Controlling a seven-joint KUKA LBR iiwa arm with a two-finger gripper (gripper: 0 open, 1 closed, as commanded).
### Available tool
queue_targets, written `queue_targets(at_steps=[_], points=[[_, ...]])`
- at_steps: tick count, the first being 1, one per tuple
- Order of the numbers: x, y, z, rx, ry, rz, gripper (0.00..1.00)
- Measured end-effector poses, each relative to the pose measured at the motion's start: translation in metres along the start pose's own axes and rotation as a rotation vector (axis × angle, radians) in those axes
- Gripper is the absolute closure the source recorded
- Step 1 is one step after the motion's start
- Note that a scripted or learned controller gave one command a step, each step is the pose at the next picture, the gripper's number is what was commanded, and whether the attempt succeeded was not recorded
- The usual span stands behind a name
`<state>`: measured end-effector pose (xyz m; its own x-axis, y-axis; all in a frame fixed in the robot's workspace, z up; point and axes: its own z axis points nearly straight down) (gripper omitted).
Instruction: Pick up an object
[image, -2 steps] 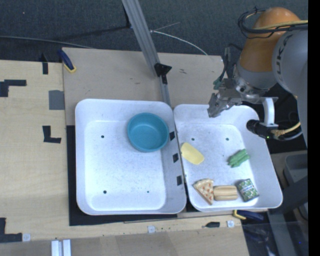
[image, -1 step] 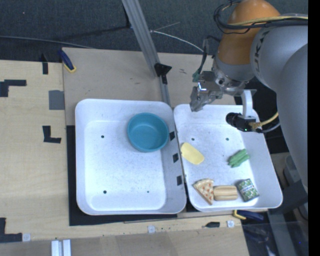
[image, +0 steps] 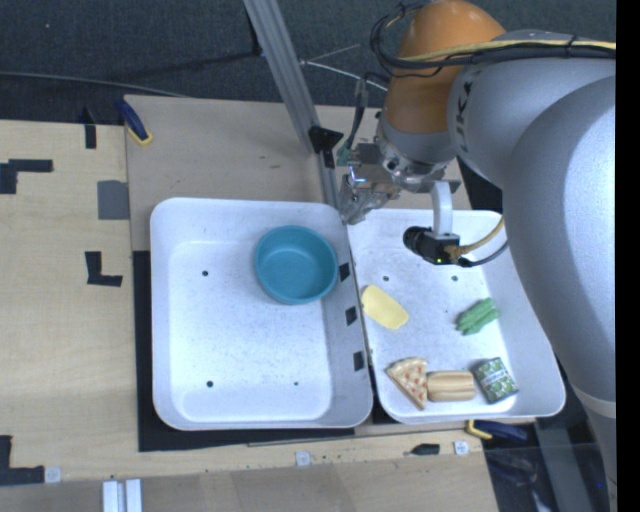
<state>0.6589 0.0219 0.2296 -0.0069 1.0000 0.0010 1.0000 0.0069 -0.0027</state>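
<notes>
My gripper (image: 354, 203) hangs over the far end of the wall between the two bins, at the top left corner of the right bin (image: 520, 300). I see nothing held in it. A blue bowl (image: 295, 263) stands upright in the left bin (image: 180, 330), near its far right corner, just left of and below the gripper. In the right bin lie a yellow piece (image: 384, 307), a green vegetable toy (image: 477, 316), a pizza slice (image: 408, 381), a hot dog bun (image: 450, 385) and a small green packet (image: 494, 379).
The grey arm with its orange band (image: 440, 60) fills the upper right and overhangs the right bin's far side. A slanted metal pole (image: 290, 75) rises behind the bins. A black cable plug (image: 430, 245) hangs over the right bin.
</notes>
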Motion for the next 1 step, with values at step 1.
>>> queue_targets(at_steps=[1], points=[[0.0516,0.0121,-0.0086,-0.003,0.001,0.000,1.00]])
